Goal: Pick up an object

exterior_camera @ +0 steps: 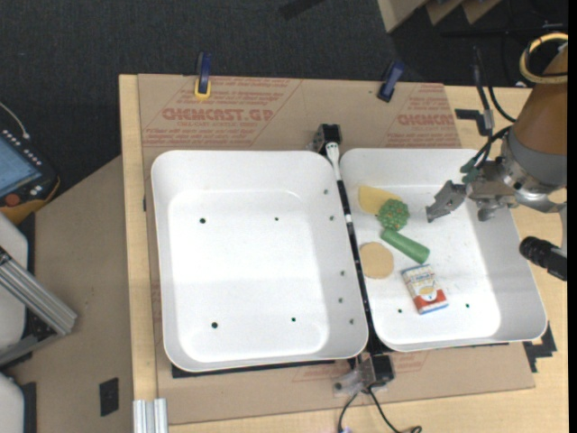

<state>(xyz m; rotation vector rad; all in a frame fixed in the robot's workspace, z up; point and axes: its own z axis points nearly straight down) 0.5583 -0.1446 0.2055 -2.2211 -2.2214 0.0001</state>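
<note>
The right bin holds several small items. A yellow wedge lies at its upper left, with a green bumpy ball against it and a green cylinder just below. A tan disc rests near the bin's left wall. Lower down sits a red and white box. My gripper hangs over the upper right part of this bin, to the right of the green ball. It is open, with nothing between its fingers.
The left bin sits beside the right one on a cardboard sheet. Blue clamps hold the sheet's far edge. A black part juts in at the right bin's right rim.
</note>
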